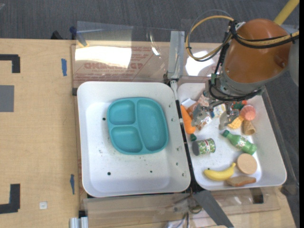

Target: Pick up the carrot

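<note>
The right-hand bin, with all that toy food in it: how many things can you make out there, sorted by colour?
Orange: 1, the carrot by the bin's left wall.
Yellow: 1, the banana.
Green: 2, the can and the bottle.
Tan or brown: 2, the round disc and the flat piece below it.
Total: 6 clear; more lie half hidden beneath the arm.

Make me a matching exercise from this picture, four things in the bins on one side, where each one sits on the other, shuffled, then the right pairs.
Things:
1. carrot
2. banana
3. divided teal plate
4. green bottle

Places:
A. front of the right bin
B. middle of the left bin
C. right bin, against its left wall
D. right bin, right of the small can

Pairs: 1-C, 2-A, 3-B, 4-D
</note>
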Available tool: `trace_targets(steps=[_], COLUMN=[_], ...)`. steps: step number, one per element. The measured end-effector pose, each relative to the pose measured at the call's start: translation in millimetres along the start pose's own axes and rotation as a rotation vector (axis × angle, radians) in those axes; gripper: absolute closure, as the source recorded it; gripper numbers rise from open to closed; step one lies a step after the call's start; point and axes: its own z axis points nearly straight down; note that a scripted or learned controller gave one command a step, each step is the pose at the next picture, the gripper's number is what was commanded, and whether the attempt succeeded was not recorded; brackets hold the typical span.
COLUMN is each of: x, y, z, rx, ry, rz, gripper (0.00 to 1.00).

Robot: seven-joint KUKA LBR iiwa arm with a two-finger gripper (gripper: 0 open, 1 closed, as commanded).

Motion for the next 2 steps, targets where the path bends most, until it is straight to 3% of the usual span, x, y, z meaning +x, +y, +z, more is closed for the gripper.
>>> trace_targets(steps=[1, 2], x=[7.1, -16.0], y=[40.5, 43.5], z=[1.5, 1.9], rx=[-0.007, -0.005], ry=[0.005, 0.003], rz=[0.332, 0.189], gripper=[0.0, 0.0])
